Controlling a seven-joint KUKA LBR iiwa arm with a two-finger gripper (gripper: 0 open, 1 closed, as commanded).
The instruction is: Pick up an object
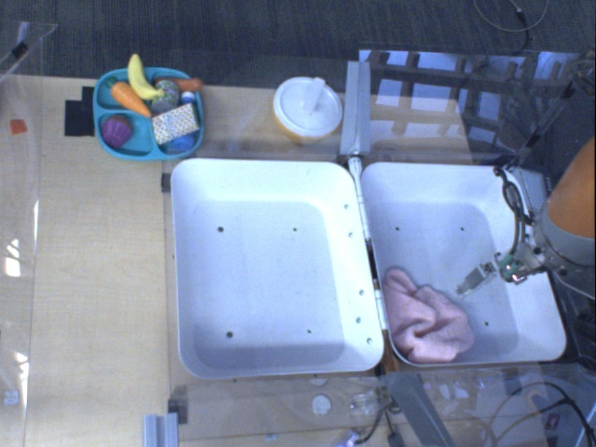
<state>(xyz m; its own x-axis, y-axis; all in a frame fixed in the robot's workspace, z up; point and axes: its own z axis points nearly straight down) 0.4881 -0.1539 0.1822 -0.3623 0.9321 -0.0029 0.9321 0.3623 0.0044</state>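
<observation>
One counter (93, 277) carries two white bins: the left bin (265, 266) and the right bin (461, 259). One pink cloth (424, 319) lies crumpled in the right bin's near-left corner. One pincer (477, 279) hovers just beside it, apparently released, grasping nothing.

Pale wooden desk (93, 277) seen from above

Two shallow white bins sat side by side on it, the left bin (270, 180) touching the right bin (447, 180). Behind them stood a blue sectioned tray (104, 147) of toy food near the far left, and a white lidded tub (308, 107) beside it.
</observation>
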